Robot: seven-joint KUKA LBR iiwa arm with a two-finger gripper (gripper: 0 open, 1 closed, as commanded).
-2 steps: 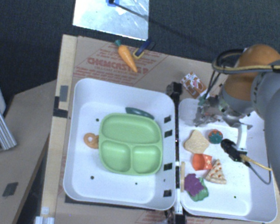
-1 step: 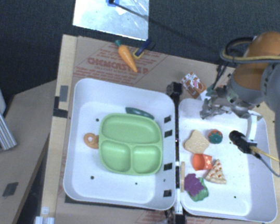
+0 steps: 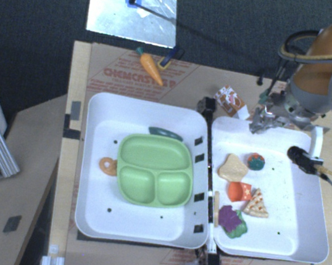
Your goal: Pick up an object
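A grey KUKA arm with an orange band reaches in from the right, its gripper (image 3: pixel 261 122) poised over the far left corner of the right-hand bin (image 3: pixel 309 214) — whether it is open or closed cannot be told from this angle, and nothing is seen held in it. Below and to the near side, loose toy foods lie scattered on the bin's floor: a tan bread-shaped piece (image 3: pixel 233 168), a small round red and teal item (image 3: pixel 256 161) just to its right, an orange-red block (image 3: pixel 240 191), a pizza slice (image 3: pixel 257 204) touching that block's right side, and a purple and green bunch of grapes (image 3: pixel 232 221) nearest the camera. The left-hand bin (image 3: pixel 98 149) holds a green divided tray (image 3: pixel 153 170), with a small tan ring (image 3: pixel 108 166) just off the tray's left edge and a dark green item (image 3: pixel 166 134) peeking from behind its far rim. Beyond the bins — on the cardboard sheet — lie a toy carrot (image 3: pixel 150 68) and a small red and white packet (image 3: pixel 229 100)
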